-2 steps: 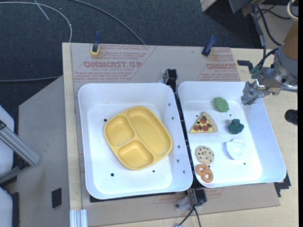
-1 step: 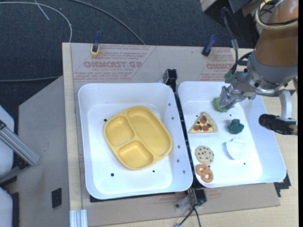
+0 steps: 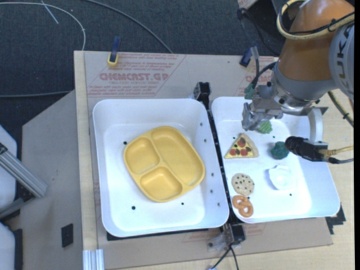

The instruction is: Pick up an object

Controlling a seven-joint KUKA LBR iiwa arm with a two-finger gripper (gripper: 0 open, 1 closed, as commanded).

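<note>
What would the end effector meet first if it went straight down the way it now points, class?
Most likely the green toy partly hidden under the end effector in the right bin; height above it is unclear from this view.

Dark carpet floor (image 3: 169, 16) surrounds the bench (image 3: 140, 77), apparently cardboard-topped.

A cardboard-covered worktop (image 3: 140, 77) printed with red lettering sits on dark carpet (image 3: 140, 16), where a thin grey cable (image 3: 73, 16) loops across the floor. A yellow-and-blue clamp (image 3: 114, 56) grips the board's far edge, with a second blue clamp (image 3: 248, 57) farther right. A black clip (image 3: 202, 90) stands at the far end of the seam between the two bins. An aluminium rail (image 3: 19, 173) lies at left.
</note>
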